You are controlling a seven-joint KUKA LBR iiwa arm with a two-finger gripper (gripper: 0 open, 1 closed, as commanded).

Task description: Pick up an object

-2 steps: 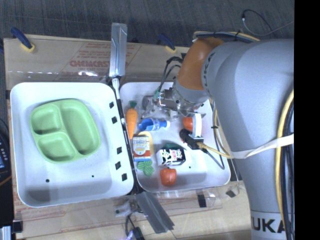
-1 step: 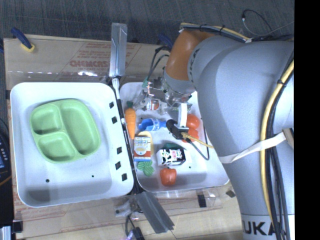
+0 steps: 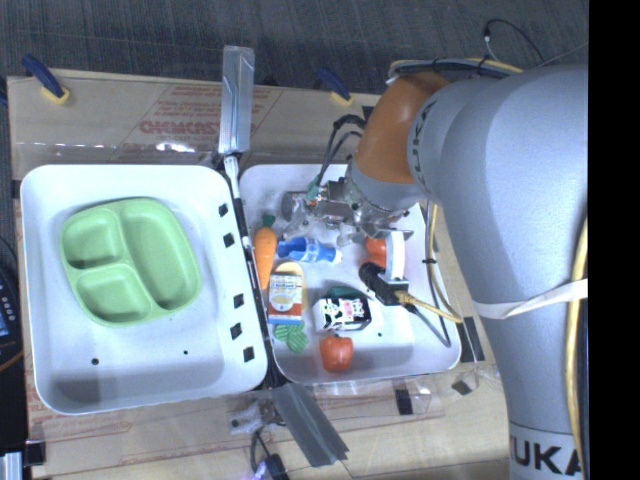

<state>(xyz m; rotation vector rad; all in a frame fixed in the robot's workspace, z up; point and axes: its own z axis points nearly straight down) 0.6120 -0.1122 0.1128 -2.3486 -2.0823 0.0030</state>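
No object sat in the gripper's grasp that could be seen. The nearest candidate, a blue object (image 3: 308,252), lay in the right bin (image 3: 400,343), towards its far half and just below the gripper (image 3: 325,210). Whether the two touched could not be told. Beside the blue object, along the bin's left wall, lay a carrot (image 3: 264,258), pointing roughly front to back. In front of the blue object lay an orange-and-white carton (image 3: 286,293), with a small green piece (image 3: 294,339) at its near end. A black-and-white patterned item (image 3: 344,313) sat to the right of the carton, and a red fruit (image 3: 337,352) lay near the front wall. An orange-red thing (image 3: 376,251) showed to the right of the blue object, partly hidden by the wrist.

The gripper was low over the far part of the right bin. How far it was open could not be told, because the wrist hardware hid it. The arm (image 3: 500,188) reached in from the right, its broad grey body covering the bin's right side. Its orange band (image 3: 392,133) sat above the bin's far edge, and the wrist bent down and to the left into the bin.

The left bin (image 3: 120,363) held a green divided tray (image 3: 128,261), well apart from the gripper.
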